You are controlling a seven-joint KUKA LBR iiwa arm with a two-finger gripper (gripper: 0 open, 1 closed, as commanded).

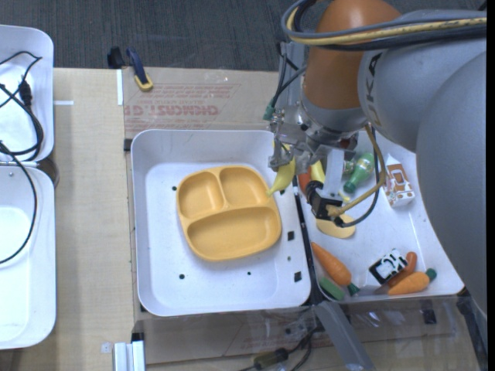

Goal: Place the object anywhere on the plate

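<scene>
Gripper (pixel 288 165) hanging over the wall shared by the two bins, just under the orange wrist band. Clamping a yellow banana (pixel 283 178): fingers closed on its upper part, fruit dangling below them, long axis running steeply down and slightly toward view-left (lower tip pointing at the plate).

Yellow divided plate (pixel 229 213) lying down and to view-left of the gripper, in the left bin (pixel 155 284). Nearest plate rim sitting just beside the banana's lower tip; whether touching or merely near, cannot tell from this slant. Plate's three compartments all showing bare.

Likely carrying stage, release not yet done. Judging the coming move: a short shift toward view-left, away from the bin wall, so the fruit hangs over a compartment rather than over the rim. Risk: dropping now, banana possibly catching the rim and rolling onto the bin floor.

Behind and below the gripper, in the right bin (pixel 433 230): two carrots (pixel 333 263), a green bottle (pixel 357 170), a small white carton (pixel 397 184), well apart from the plate.
</scene>
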